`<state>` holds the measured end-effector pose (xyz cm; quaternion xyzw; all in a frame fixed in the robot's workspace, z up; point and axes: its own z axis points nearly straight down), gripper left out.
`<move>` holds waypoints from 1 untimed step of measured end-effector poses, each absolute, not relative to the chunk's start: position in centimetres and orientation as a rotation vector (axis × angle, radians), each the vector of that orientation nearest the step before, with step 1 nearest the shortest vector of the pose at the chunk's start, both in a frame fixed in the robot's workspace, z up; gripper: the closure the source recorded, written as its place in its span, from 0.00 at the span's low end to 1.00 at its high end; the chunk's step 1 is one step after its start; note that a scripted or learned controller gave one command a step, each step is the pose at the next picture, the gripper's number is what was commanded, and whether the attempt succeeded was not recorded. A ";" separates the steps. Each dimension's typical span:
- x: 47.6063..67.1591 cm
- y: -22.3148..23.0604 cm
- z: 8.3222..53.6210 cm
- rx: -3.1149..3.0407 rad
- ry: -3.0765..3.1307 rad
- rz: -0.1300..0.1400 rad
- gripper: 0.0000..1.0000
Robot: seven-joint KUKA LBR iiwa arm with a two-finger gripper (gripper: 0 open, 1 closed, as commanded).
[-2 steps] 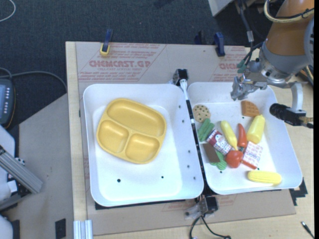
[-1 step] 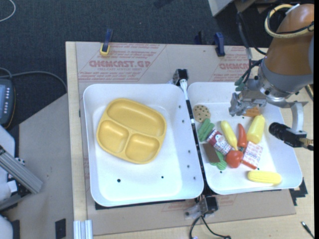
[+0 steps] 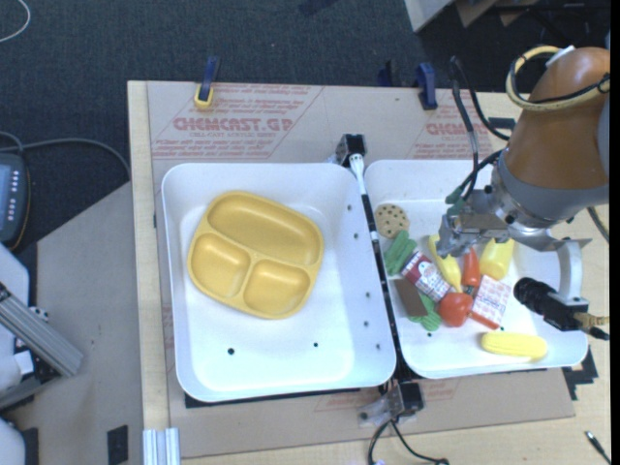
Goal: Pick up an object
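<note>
Arm reaches in from the right; gripper [image 3: 463,248] down in the right bin [image 3: 426,356], over a heap of small toy food. Fingers lost against the clutter beneath; cannot tell whether they are open or closed on anything.

Heap under and around the gripper: orange carrot-like piece [image 3: 472,268], red tomato [image 3: 454,307], green pod [image 3: 398,253], a red-and-white wrapped packet [image 3: 427,276], yellow bottle-shaped piece [image 3: 497,255]. Speckled cookie [image 3: 390,219] sits apart on the far-left side of this bin; yellow banana-like piece [image 3: 514,344] lies alone near the front edge.

Left bin [image 3: 184,289] holds a yellow divided tray [image 3: 254,253].

Likely target: the carrot-like piece, just beside the gripper (possibly touching it; view poor). Judgement: hollow plastic, light, stiff, smooth and apt to slip. Best taken across its narrow width at mid-length. Crowding neighbours may get pinched too. The banana-like piece looks an easier, isolated grasp.
</note>
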<state>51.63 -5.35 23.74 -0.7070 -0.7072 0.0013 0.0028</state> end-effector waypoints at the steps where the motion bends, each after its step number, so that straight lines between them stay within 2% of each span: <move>1: 49.9 -4.6 22.9 -2.219 -2.218 0.004 1.00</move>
